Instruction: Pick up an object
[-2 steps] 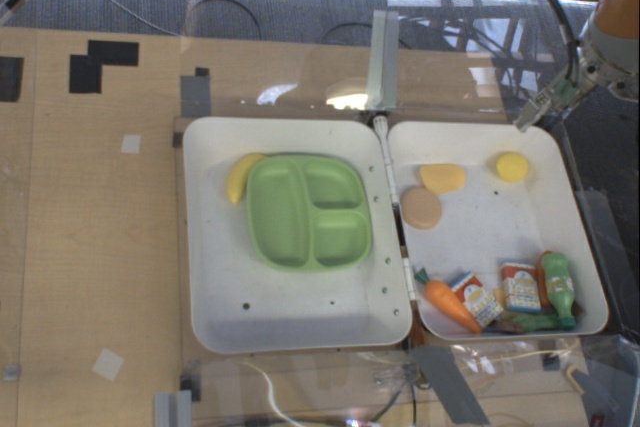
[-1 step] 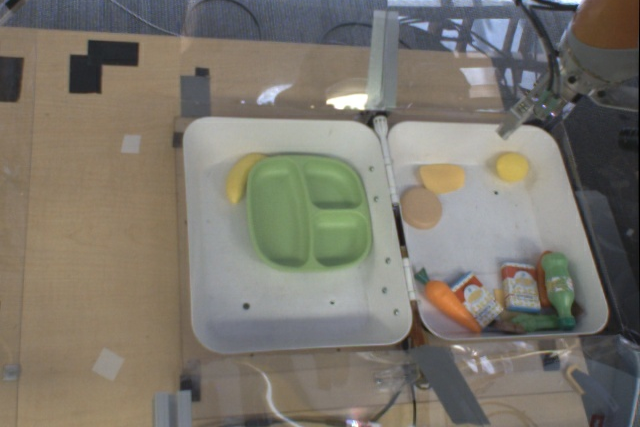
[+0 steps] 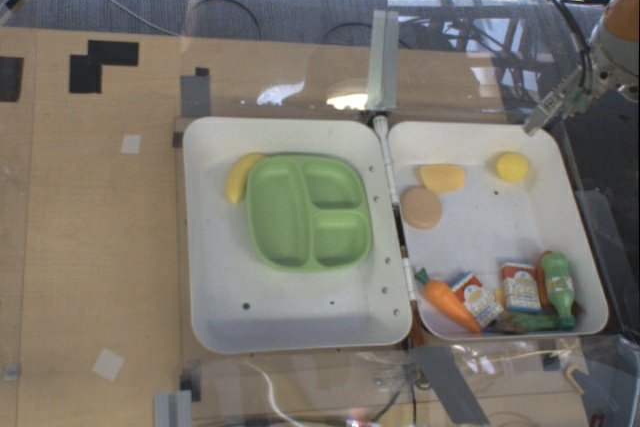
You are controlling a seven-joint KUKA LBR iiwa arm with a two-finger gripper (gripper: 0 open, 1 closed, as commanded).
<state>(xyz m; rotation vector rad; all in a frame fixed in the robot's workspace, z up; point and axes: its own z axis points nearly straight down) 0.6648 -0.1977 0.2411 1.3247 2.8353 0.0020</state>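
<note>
Crowding the right bin's [image 3: 560,185] near edge are a carrot [image 3: 447,303], small cartons [image 3: 520,287] and a green bottle [image 3: 558,285]. Farther back lie a tan disc [image 3: 421,208], an orange-yellow piece [image 3: 442,178] and a round yellow lemon [image 3: 512,167]. Whether the gripper [image 3: 560,104], beyond the bin's far right corner, is open I cannot tell.

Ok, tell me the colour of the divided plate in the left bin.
Light green, seen clearly in the camera view: the plate lies flat in the left bin.

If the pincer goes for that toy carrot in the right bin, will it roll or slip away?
The carrot looks like smooth, rigid plastic, so probably slippery and light. Its tapered round body may roll or pivot if pushed. It lies against the small carton, which could be jostled.
</note>
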